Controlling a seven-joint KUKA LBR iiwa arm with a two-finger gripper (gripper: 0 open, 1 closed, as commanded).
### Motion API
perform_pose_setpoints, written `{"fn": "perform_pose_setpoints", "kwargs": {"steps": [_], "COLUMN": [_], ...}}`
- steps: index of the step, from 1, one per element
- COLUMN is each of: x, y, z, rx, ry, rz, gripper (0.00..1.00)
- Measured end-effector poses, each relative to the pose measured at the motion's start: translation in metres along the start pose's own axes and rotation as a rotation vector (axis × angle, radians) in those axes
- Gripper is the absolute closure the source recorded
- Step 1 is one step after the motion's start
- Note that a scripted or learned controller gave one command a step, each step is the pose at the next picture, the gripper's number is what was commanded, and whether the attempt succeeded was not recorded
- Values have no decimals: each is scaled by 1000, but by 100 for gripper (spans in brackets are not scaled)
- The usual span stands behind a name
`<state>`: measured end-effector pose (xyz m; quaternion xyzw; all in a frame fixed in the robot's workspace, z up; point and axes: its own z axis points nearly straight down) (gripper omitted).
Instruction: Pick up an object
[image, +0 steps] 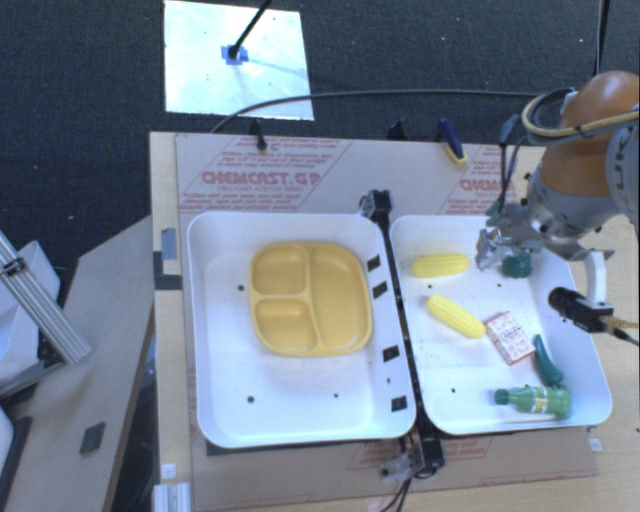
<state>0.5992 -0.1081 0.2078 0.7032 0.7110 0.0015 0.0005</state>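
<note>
My gripper hangs low over the far part of the right bin. It sits between a yellow corn cob on its left and a small dark teal object on its right, close to both. I see nothing held in it. A second corn cob lies slanted in the bin's middle. Beside that cob is a red and white packet. A green bottle lies on its side near the front wall, with a teal tool-shaped piece just above it.
The left bin holds a yellow divided plate. A black clipped divider runs between the bins. The arm's grey body and orange band overhang the right bin's far right corner, and a black fitting juts over its right wall.
</note>
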Motion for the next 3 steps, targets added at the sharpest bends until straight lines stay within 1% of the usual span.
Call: {"fn": "perform_pose_setpoints", "kwargs": {"steps": [1,2,3], "x": [56,114,168], "y": [9,13,34], "z": [-13,-6,-6], "rx": [0,0,-1], "ry": [1,0,1], "rz": [0,1,0], "gripper": [100,100,100]}}
